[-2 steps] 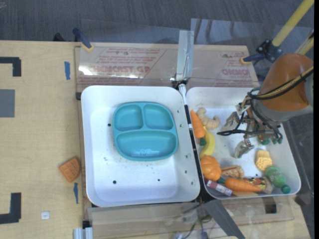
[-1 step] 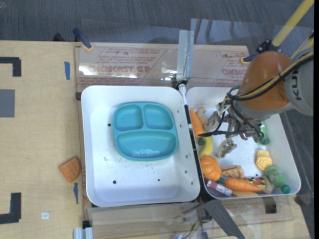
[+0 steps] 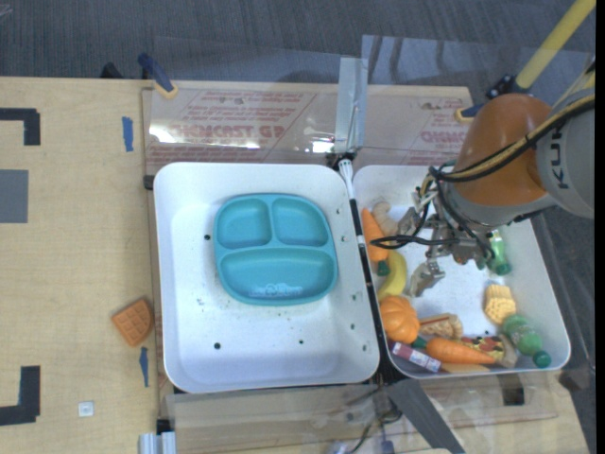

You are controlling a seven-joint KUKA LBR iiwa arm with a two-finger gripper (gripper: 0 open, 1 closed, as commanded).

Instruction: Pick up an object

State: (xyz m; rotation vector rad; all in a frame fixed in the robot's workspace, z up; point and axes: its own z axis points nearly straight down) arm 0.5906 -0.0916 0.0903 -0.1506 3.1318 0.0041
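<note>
So I'm driving this remotely, and the right bin (image 3: 553, 282) is a mess. Nearest me along its front wall: the small pumpkin (image 3: 399, 318), a carrot (image 3: 460, 351) and corn (image 3: 499, 303), all crammed together. Easy to snag two at once or just shove them around. Behind the pumpkin sits the banana (image 3: 396, 274), just left of the gripper (image 3: 433, 274). Can't tell whether it's released or clenched, too blurry, but probably nothing's in it.
</note>
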